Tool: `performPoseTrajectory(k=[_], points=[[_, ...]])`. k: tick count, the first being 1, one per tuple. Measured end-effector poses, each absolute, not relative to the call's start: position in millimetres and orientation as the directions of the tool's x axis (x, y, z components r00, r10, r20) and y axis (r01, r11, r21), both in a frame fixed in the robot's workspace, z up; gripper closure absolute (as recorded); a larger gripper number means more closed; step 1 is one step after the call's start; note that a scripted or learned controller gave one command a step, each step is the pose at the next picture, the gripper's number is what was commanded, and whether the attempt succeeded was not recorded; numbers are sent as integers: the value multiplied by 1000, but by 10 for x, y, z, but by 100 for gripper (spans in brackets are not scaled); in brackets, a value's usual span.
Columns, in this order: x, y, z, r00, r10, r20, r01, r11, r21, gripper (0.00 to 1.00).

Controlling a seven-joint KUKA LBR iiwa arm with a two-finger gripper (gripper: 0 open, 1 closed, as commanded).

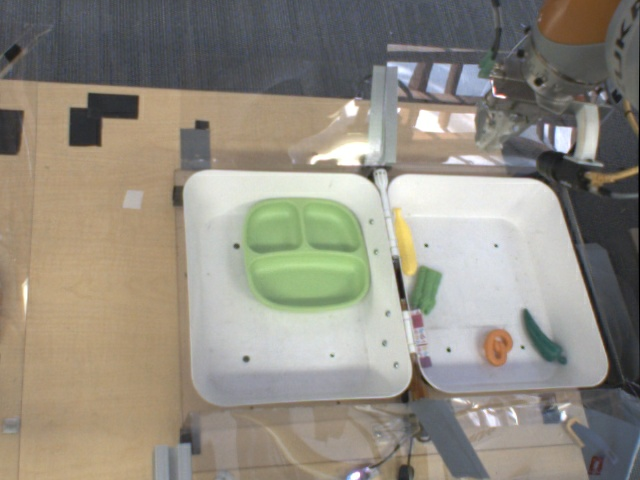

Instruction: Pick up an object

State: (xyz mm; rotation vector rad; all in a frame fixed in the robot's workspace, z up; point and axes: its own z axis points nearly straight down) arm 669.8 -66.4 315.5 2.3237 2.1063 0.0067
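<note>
In the right bin (pixel 520 208), the yellow corn (pixel 404 240) lies lengthwise front-to-back; the jaws' state is unclear.

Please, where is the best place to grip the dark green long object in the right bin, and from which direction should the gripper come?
Probably at the middle of the dark green long object, coming straight down from above. It lies flat and slanted on the floor of the right bin, so the fingers should close across its narrow width. The bin's wall is near its lower end, and the orange piece lies apart on its left, so the middle gives the most room.
</note>
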Motion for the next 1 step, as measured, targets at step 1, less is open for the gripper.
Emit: performPoseTrajectory(k=[1], points=[[6696,-1022,3245,75,997,-1,997,-75,6,100]])
